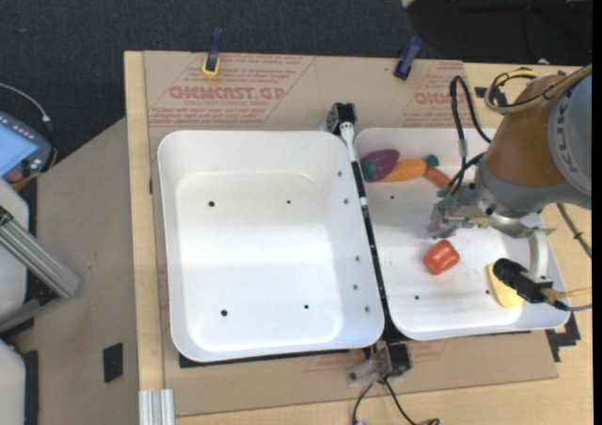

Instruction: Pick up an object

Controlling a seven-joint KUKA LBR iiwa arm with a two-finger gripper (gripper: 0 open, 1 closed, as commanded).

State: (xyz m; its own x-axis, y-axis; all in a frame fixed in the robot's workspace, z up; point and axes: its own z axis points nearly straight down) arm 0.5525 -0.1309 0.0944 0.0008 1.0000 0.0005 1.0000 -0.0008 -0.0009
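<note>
In the right bin (414,315) a red chunky object (440,257) lies near the middle. My gripper (450,217) hangs just behind it and close above it, with nothing visibly held. At the back of that bin a purple vegetable toy (379,165) lies beside an orange carrot toy (410,170), the two touching. A pale yellow object (505,294) sits at the bin's front right corner, partly hidden by the robot's hardware.
The left bin (179,226) lies beside the right one, and a black divider strip (365,216) runs between them. The arm (536,150) reaches over the right bin's back right part. Clamps (213,61) hold the cardboard base at the back.
</note>
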